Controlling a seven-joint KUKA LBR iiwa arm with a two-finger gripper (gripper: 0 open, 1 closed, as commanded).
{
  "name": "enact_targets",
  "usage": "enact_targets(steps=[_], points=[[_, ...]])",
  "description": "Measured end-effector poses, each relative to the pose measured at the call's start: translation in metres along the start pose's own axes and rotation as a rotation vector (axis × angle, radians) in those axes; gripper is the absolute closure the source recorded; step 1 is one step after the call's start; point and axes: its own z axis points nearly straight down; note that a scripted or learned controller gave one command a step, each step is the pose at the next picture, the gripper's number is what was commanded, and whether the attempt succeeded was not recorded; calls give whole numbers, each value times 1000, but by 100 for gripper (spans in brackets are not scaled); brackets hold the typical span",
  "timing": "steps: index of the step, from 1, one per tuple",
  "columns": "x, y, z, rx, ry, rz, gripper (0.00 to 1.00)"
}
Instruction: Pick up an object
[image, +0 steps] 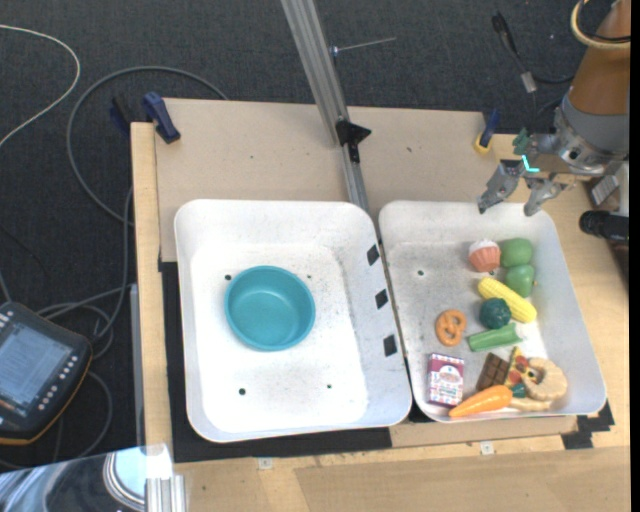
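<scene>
the gripper (517, 197) hangs over the far rim of the right bin (590, 350), its two dark fingers (494, 192) spread apart with nothing between them. the grey arm with its orange band (603, 72) comes in from the upper right corner.

all the small items sit in the right bin, crowded toward its right side. nearest the gripper, a pinkish cupcake-like toy (484, 256) lies just beside a green pepper (518, 253), with a second green lump (521, 278) touching below it. a yellow corn cob (507, 298) lies slanted under those, next to a dark green round piece (494, 314) and a green stick-shaped vegetable (492, 338). a pretzel (451, 325) sits a little apart, toward the bin's middle. at the near edge are a small red and white carton (446, 379), an orange carrot (481, 402), a brown chocolate bar (493, 371) and a pale cookie-like toy (540, 380) (its details are too small to make out).

the left bin (200, 240) holds a teal bowl (269, 307), upright, well apart from everything else. a metal pole (320, 70) runs down between the bins from the top.
</scene>
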Motion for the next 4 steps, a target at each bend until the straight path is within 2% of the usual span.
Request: enact_targets(steps=[1,3,4], points=[[0,2,-5,-9,-1,-1,0],[-14,7,105,-2,0,1,0],[-12,6,124,-2,1,-2,0]])
